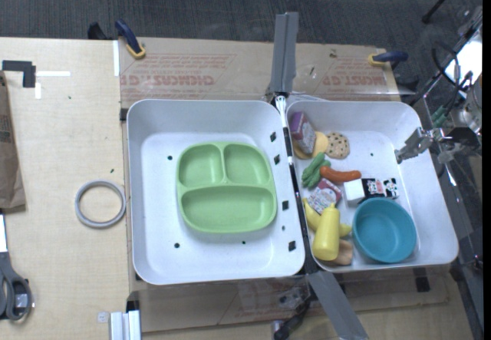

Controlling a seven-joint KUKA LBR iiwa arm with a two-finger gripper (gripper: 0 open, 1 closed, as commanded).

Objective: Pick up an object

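The pincer (408,148) is seen at the right rim of the right-hand shallow white bin (430,200), low over the rim wall and well apart from the objects. Whether it is open or closed cannot be told from the picture; nothing is seen held, and no object is touched.

The step in hand is judged to be the approach: no object has been picked up yet. The candidates lie clustered along the left side of that bin: a round speckled biscuit (337,146), an orange toy carrot (340,174), a green bean-like piece (313,170), a small black-and-white carton (379,188), a yellow plastic bottle (327,232) and, nearest the right, a blue round bowl (384,230).

For the next move, the pincer would need to be carried leftward over one object, aligned and lowered around it.

In the left white bin (146,239) a pale green divided plate (226,186) is set. On the tabletop (61,131), a grey ring (100,203) lies to the left.
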